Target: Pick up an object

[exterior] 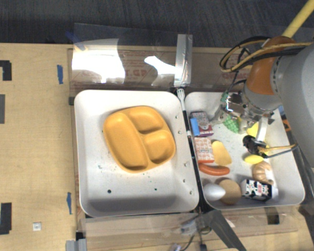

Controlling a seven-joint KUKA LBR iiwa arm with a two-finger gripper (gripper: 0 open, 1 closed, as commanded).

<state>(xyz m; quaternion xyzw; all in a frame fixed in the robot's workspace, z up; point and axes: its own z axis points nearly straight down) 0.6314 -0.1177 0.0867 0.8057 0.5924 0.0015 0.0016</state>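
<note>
- We are taking the small green object [231,124] as the likeliest pick. It is lying at about 11 o'clock in the right bin [289,178], on the bin floor and apart from the other pieces.
- We are judging it to be light and fairly stiff, probably a knobbly plastic toy, though it is too blurred to name. A hold from above across its narrower middle looks safest, since a small, light piece may skid on the smooth floor if it is nudged from 1 side.
- The gripper [234,111] is hovering just at the green object's 12 o'clock. We cannot tell how wide it is standing, and we are seeing nothing held in it.
- At the green object's 9 o'clock a blue and red box [199,123] is lying near the bin wall. A patterned packet [204,148] and a yellow lump [221,153] are lying at about its 7 o'clock.
- Further toward 6 o'clock in the bin, a red sausage [214,169], a pale egg shape [214,192], a brown lump [231,190] and a black and white can [258,190] are crowding together.
- Of the 2 bins, the left bin [94,166] is holding an orange divided tray [138,137] at its centre.
</note>
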